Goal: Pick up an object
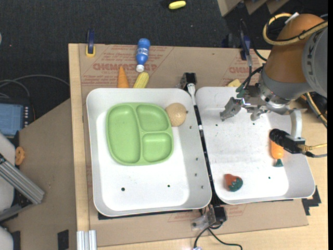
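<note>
My gripper (241, 112) hovers over the far part of the right bin (244, 139), open, with nothing between its fingers. Near that bin's right wall lies a small orange toy with a green tip (277, 152), below and right of the gripper. A red and teal toy (233, 182) rests near the bin's front edge. In the left bin (104, 186) sits a green divided plate (139, 133) with a tan round object (177, 113) beside its far right corner.
Behind the left bin, on the cardboard, lie a blue and white bottle (142, 53), an orange carrot (122, 78) and a yellow corn piece (141, 79). A yellow item (177, 4) lies on the dark floor beyond the bench.
</note>
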`<action>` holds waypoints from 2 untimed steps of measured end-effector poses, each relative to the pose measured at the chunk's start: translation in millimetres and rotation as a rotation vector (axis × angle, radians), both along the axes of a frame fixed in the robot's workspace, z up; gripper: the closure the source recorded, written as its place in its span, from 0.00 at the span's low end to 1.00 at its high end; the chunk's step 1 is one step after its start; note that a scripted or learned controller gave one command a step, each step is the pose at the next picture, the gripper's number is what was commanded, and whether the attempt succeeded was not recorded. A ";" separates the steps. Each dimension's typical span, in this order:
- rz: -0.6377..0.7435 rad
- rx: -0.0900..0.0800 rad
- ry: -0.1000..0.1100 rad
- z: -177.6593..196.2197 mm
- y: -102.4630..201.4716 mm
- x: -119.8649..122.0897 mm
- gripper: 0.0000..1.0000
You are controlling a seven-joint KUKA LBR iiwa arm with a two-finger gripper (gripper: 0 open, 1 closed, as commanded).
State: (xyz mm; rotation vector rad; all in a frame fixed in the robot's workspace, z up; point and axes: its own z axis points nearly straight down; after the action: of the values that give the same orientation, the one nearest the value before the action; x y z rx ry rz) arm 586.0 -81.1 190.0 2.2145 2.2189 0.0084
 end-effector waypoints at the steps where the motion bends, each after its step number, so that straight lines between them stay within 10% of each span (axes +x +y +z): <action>1: -0.008 0.001 0.013 -26.5 -68.6 -30.9 0.00; 2: -0.007 -0.004 0.005 -26.9 -146.8 -32.2 0.00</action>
State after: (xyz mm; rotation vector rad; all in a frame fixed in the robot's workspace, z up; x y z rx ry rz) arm 553.8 -227.9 163.1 2.2232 2.2118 -0.0014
